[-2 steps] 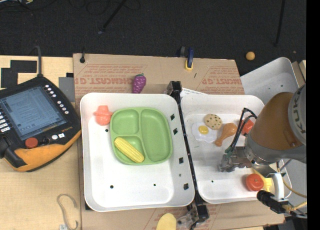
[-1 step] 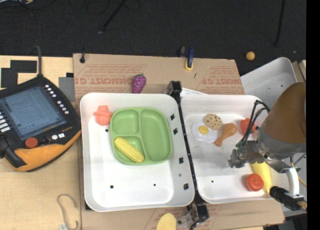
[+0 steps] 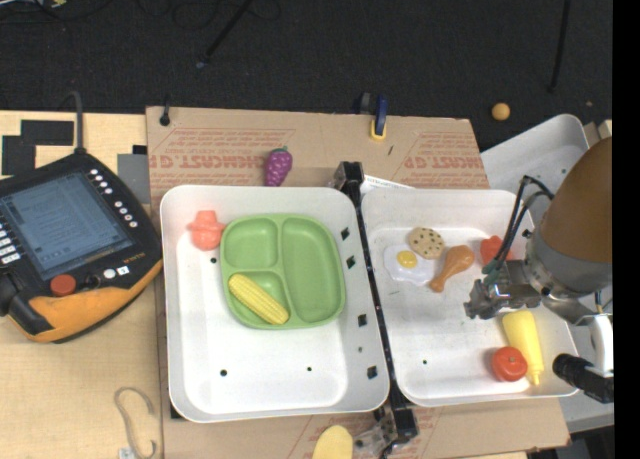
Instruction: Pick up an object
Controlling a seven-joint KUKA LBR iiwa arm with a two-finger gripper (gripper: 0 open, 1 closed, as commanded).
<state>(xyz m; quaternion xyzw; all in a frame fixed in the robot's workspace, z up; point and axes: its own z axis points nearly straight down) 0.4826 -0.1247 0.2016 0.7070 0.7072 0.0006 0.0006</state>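
Right bin [image 3: 440,372]: the gripper [image 3: 487,299] hangs low over its right half; we cannot tell how it is set. Crowding it, we list a yellow banana-like piece [image 3: 523,337] just below and right, touching a red tomato [image 3: 509,364] further down. Part of a small red item [image 3: 491,248] shows just above.

Nearest pickable object: a drumstick [image 3: 453,267], tan-orange, lying tilted just left of the gripper and slightly up, apart from it. Beyond the drumstick to the left we note a fried egg [image 3: 405,261], white with yellow yolk, and a speckled cookie [image 3: 425,241] touching its upper edge.

Left bin [image 3: 260,387], well to the left: a green divided plate [image 3: 310,282] with a corn cob [image 3: 258,298] in its lower left compartment; a pink-orange piece [image 3: 205,230] beside the plate's upper left corner.

On the surface outside the bins: purple grapes [image 3: 277,166] on cardboard, a teach pendant [image 3: 65,237] far left, a yellow lemon [image 3: 333,442] at the bottom edge.
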